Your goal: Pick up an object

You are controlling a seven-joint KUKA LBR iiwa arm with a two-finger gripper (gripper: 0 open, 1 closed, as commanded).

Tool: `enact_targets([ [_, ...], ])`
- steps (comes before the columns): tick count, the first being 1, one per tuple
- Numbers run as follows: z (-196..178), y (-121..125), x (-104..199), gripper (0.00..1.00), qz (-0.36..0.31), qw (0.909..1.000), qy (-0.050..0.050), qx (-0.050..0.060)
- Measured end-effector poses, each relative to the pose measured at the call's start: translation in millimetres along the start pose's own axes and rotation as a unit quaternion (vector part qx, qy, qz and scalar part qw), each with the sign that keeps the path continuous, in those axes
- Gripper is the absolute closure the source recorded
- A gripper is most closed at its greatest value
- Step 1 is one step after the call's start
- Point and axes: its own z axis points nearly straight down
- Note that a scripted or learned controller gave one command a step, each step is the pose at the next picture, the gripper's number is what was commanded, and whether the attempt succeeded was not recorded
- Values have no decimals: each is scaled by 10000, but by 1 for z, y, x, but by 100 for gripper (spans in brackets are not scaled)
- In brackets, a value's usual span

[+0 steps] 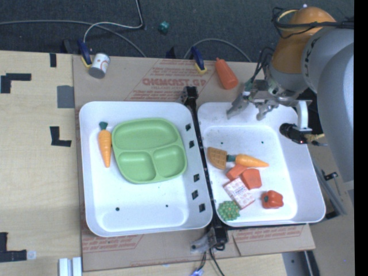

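Note:
My gripper (250, 110) hangs open over the far edge of the right bin (287, 148), its two fingers spread with nothing between them. Below it in that bin lie a tan bread piece (217, 157), a carrot (249, 161), an orange-red block (246, 177), a red-and-white packet (239, 192), a red pepper (272, 199) and a green broccoli piece (229, 210). The left bin (95, 200) holds a green divided plate (150, 149) and a small carrot (104, 145) beside it.
An orange carrot-like toy (226, 73) lies on the cardboard behind the bins. A small white can (99, 64) and cables sit at the back left. The arm's grey body and orange band (299, 33) fill the upper right.

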Motion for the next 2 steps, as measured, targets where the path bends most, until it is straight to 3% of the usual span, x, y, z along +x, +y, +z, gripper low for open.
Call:
enact_targets([
  [1,45,-91,16,0,2,10000,7,17],
  [2,78,-145,12,0,-1,10000,8,-21],
])
